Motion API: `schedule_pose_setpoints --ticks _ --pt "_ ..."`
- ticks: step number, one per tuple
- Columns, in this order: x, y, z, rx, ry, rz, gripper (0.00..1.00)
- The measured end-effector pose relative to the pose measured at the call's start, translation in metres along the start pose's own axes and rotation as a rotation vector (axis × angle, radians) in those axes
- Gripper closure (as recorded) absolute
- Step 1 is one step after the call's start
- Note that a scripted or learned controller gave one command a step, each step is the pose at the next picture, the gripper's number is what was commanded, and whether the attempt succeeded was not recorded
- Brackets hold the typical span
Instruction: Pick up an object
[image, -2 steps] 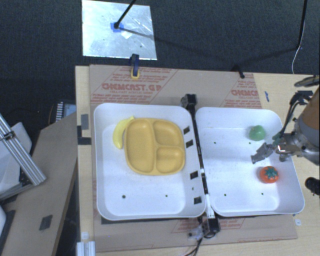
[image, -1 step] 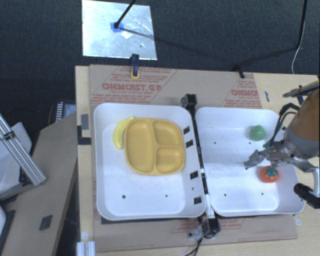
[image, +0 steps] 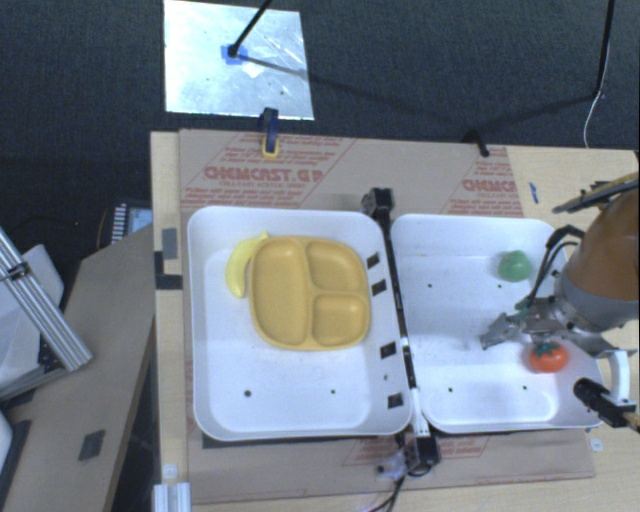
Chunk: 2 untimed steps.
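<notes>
In the right bin lie two small objects: a green round one toward the far right, and an orange-red tomato-like one toward the near right. My gripper hangs low over the right bin, directly above and slightly left of the orange-red object, and partly overlaps its top edge. The green object sits apart from the gripper, farther back. The arm's orange band rises at the right edge.
The left bin holds a yellow divided plate with a yellow banana tucked along its left side. A black divider runs between the bins. Bare white floor shows in the left half of the right bin.
</notes>
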<state>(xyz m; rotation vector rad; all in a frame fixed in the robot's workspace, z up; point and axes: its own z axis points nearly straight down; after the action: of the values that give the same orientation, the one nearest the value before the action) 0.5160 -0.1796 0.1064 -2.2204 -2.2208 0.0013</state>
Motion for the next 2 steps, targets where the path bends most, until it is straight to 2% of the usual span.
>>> schedule_pose_setpoints --ticks 1,2 --pt "0.000 0.001 -0.013 -0.004 -0.001 0.000 1.00" --pt "0.002 0.006 -0.057 -0.007 -0.002 -0.004 1.00"
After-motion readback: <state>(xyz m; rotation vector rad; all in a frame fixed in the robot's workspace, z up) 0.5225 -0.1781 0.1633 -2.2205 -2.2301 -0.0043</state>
